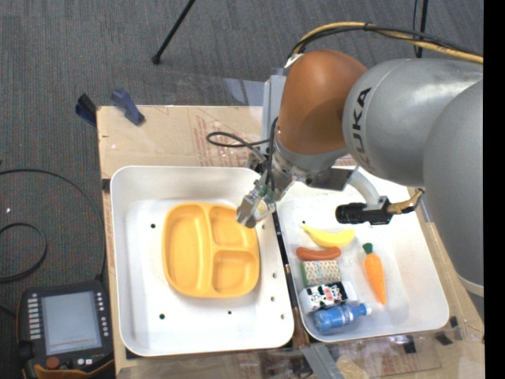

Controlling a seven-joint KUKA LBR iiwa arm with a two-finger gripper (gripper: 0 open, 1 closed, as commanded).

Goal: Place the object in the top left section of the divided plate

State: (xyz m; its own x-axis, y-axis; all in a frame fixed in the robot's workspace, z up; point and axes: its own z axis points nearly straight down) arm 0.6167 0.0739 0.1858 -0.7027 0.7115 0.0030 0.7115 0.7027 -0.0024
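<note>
Camera view: gripper (254, 208) over the yellow divided plate (210, 249) in the left bin (126, 212), above its upper right rim; jaws' state and contents cannot be told. Banana (329, 235), hot dog (318, 253), carrot (375, 275), bottle (339, 317) lie in the right bin (422, 267). Advice: centre over the top left section before releasing.

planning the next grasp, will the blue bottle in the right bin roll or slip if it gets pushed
The small blue plastic bottle with a white cap lies on its side, so its round body would probably roll across the smooth white right bin. It looks light and may skid. The black-and-white patterned block beside it could stop it.
</note>
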